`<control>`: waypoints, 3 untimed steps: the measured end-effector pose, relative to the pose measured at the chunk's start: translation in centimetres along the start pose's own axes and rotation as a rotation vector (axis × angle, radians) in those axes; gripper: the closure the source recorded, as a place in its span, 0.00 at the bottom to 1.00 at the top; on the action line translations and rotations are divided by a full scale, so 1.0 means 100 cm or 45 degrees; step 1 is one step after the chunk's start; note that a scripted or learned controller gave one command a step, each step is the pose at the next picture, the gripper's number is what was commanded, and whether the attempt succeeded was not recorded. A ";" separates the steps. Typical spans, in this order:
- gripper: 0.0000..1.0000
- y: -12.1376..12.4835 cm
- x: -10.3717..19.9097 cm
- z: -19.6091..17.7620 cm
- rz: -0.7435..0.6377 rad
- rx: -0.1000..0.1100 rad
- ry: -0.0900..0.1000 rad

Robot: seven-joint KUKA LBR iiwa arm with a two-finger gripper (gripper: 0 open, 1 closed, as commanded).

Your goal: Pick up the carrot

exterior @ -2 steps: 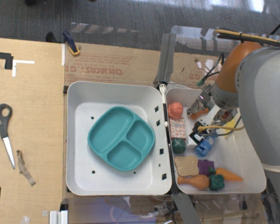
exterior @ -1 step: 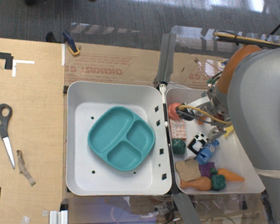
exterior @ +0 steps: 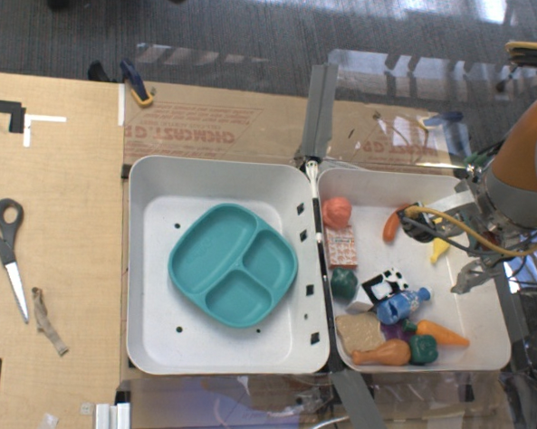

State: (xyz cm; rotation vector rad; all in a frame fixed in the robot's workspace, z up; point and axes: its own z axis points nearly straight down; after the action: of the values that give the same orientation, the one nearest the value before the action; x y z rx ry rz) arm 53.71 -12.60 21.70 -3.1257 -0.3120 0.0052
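Note:
The carrot [exterior: 444, 335], an orange cone with a green top, lies near the front right corner of the right bin [exterior: 374, 193], pointing right. It rests among other toy foods. My gripper [exterior: 471, 278] hangs over the right side of that bin, above and slightly right of the carrot and apart from it. Yellow and black cables partly hide the gripper, and nothing is visibly held in it.
The right bin also holds a pink ball [exterior: 337, 210], a small orange piece [exterior: 392, 226], a yellow piece [exterior: 439, 251], a red-white box [exterior: 342, 249], a blue bottle [exterior: 399, 306], bread [exterior: 361, 331] and an orange gourd [exterior: 382, 355]. A teal divided plate [exterior: 234, 265] lies in the left bin. Scissors [exterior: 8, 248] lie at far left.

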 end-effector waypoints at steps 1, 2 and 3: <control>0.00 0.016 -0.018 0.127 -0.023 0.003 -0.001; 0.00 0.034 0.015 0.123 -0.005 0.001 0.001; 0.00 0.025 0.080 0.125 -0.008 0.001 0.001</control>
State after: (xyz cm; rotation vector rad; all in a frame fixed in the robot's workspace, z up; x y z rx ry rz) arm 62.01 -13.46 9.17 -3.1243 -0.3212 0.0046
